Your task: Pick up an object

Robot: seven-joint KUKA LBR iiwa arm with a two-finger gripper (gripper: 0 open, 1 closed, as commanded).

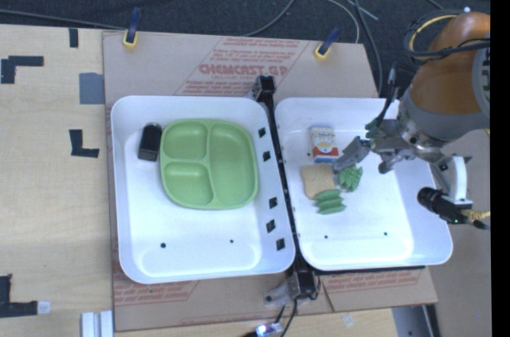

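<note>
In the right bin lie a small white and orange carton, a tan slice of bread, a green leafy piece and a green pea pod. My gripper hangs over the middle of this bin, reaching in from the right. One grey finger points down and left, its tip just above the leafy piece and beside the carton. Nothing shows between the fingers.
The left bin holds a green three-part plate and a small black block at the plate's left. A black divider joins the bins. The arm's orange band rises over the right bin's far right.
</note>
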